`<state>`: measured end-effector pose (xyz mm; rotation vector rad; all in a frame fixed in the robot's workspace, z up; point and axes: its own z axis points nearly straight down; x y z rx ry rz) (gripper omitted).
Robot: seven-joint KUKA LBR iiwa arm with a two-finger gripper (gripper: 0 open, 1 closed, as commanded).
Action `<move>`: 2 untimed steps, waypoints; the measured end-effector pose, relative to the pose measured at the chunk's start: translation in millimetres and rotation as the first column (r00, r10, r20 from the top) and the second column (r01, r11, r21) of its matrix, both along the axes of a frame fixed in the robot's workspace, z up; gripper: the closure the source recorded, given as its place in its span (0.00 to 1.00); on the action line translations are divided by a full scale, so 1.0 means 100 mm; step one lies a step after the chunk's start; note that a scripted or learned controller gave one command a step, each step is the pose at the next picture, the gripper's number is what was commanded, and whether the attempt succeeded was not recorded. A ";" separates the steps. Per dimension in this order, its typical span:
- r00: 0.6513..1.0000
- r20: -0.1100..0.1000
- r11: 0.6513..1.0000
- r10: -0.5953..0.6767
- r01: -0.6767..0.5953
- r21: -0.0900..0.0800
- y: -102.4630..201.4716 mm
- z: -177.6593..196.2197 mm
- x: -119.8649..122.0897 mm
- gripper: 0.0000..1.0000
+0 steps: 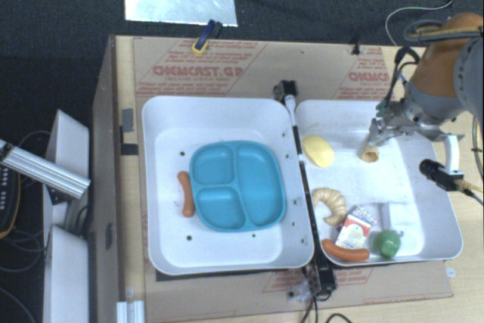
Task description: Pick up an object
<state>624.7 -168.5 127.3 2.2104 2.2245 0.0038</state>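
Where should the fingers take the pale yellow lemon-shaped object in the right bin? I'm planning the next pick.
Grip the pale yellow lemon-shaped object across its narrower middle, coming straight down from above. It lies flat with its long axis running diagonally, and bare floor of the right white bin on both flanks leaves room, though the divider is close on its left.

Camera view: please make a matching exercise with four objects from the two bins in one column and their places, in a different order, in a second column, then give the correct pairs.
Objects
1. blue tray
2. croissant
3. green ball
4. yellow lemon

Places
A. near corner of the right bin
B. right bin, by the divider, far half
C. middle of the left bin
D. right bin, just nearer than the lemon

Pairs: 1-C, 2-D, 3-A, 4-B
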 end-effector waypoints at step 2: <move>1.000 -0.004 1.000 -0.005 0.005 0.001 -0.38 -0.35 -0.24 1.00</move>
